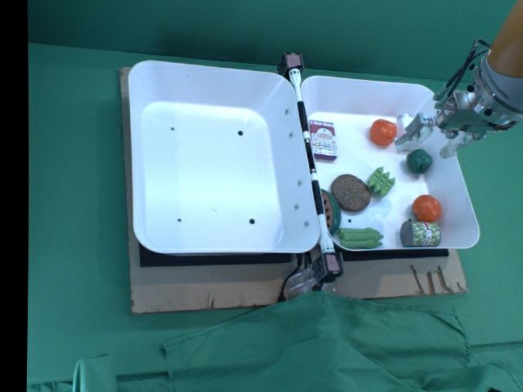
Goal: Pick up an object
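Green bench [73,178] (cardboard [204,288], two bins [143,76])

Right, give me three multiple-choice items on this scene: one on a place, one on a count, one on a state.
1. Where does the red box lie?
A. In the left bin
B. In the right bin, by the divider
C. On the green cloth

2. How many orange balls are in the right bin?
A. One
B. Two
C. Four

3. How is the gripper?
A. Open, holding nothing
B. Shut on the red box
C. Shut on the can

Key: 1 B, the box sits in the right bin by its left wall. 2 B, one ball lies near the gripper, another above the can. 3 A, the fingers stand apart with nothing between them, above the dark green ball.
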{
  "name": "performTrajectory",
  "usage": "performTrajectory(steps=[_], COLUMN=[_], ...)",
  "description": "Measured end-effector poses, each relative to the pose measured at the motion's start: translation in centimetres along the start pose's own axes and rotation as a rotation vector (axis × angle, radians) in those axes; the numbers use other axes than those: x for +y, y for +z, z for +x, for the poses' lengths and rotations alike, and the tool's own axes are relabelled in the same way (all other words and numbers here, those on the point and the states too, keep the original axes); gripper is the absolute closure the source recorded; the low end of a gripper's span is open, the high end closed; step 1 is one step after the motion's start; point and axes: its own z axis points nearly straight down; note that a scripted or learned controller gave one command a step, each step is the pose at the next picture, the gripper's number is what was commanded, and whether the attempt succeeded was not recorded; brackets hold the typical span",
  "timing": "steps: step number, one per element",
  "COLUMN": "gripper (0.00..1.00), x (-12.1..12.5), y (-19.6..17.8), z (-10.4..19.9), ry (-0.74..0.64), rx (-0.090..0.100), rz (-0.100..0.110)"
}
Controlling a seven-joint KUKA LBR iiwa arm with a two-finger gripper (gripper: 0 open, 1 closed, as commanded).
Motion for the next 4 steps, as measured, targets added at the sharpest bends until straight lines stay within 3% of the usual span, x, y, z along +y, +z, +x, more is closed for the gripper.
performTrajectory(steps=[1,3,4], gripper=[0.0,0.0,0.0], x=[0.0,-0.5,-0.2], y=[0.0,10.8,15.5], z=[0.0,0.5,0.5], ry=[0.0,0.001,0.001], rx=[0.0,0.001,0.001], rz=[0.0,0.007,-0.005])
